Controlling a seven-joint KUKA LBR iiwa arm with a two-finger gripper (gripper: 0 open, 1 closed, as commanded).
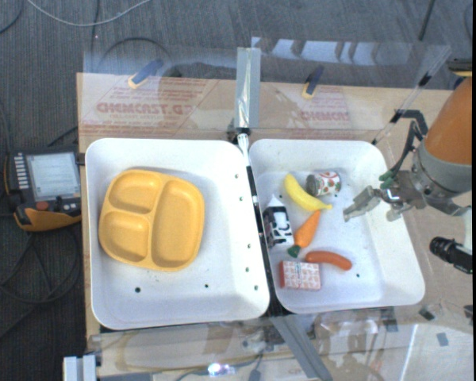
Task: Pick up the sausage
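Behind both bins, plastic sheeting (147, 107) reads "CHEMCAST".

In the left bin (103, 292) lies a yellow three-compartment tray (151, 218), toward nine o'clock of its floor. The right bin (397, 284) holds a banana (304, 194) at twelve o'clock beside a small printed cup (327, 183) on its side, a carrot (305, 230) at the centre (green end down), a black-and-white bottle (278, 222) at nine o'clock and a red-patterned packet (301, 275) at six. A handheld pendant (43, 185) rests on the floor left of the bench.
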